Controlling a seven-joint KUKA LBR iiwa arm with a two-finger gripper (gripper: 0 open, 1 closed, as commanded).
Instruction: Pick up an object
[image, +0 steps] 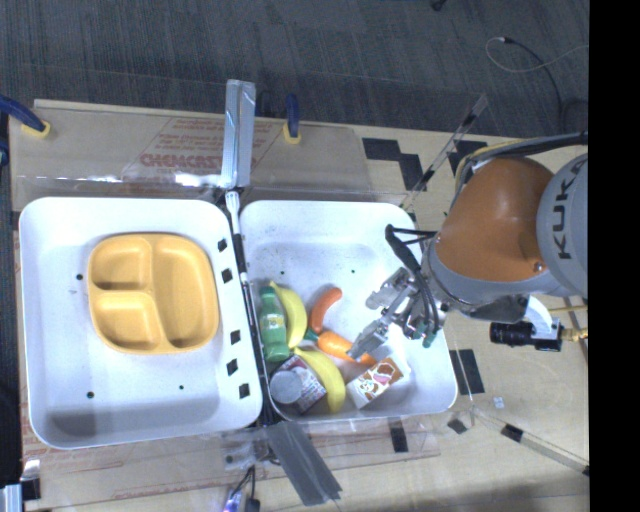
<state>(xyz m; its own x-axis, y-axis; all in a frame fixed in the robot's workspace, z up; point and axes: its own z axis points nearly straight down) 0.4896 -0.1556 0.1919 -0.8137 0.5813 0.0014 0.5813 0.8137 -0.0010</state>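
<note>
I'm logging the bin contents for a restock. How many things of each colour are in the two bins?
Yellow: 3, the tray and two bananas
Orange: 2, carrots
Green: 1, a bottle
Dark: 1, a can
White printed: 1, a carton
Total: 8

left bin (40, 300): divided plate (153, 291) in its middle | right bin (330, 225): bottle (272, 322), bananas (294, 312), carrots (324, 306), can (297, 386), carton (378, 380) clustered at front | gripper (372, 340) over the cluster's right side
</note>
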